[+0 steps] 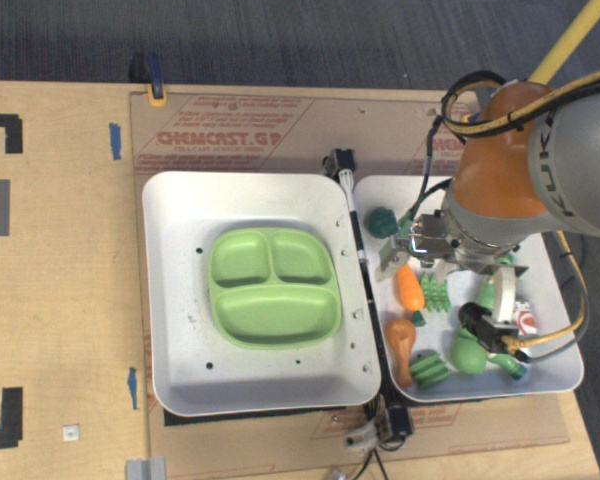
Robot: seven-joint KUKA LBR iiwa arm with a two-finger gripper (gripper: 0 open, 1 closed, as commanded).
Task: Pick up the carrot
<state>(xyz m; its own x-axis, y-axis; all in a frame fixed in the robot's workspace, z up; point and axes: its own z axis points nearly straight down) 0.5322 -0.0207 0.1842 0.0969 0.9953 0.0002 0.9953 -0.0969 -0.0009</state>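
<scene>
Now the arm [520, 158] reaches in from the right edge of the frame and hangs over the right bin [570, 368]; its orange band sits above the wrist in the upper right part of the picture; the end effector [420, 240] points down toward the left half of that bin, but its tips are hidden among metal parts and cables, so I cannot tell how it stands or whether it has hold of anything. The carrot [410, 288] lies in the right bin, right of the frame's centre, just below the end effector; it is orange, with its length running from upper left to lower right; whether the end effector touches it I cannot tell. Beside the carrot on its right is a green spiky toy [436, 293]; below it lies a brown-orange piece [401, 340] near the bin's left wall; a green ridged toy [429, 370] and a round green one [469, 353] are at the lower part of the bin; a dark green item [382, 222] lies near the upper left corner. The left bin [170, 268] holds a green divided plate [275, 286] in the centre of the frame; both bins stand on the counter [60, 268].
</scene>
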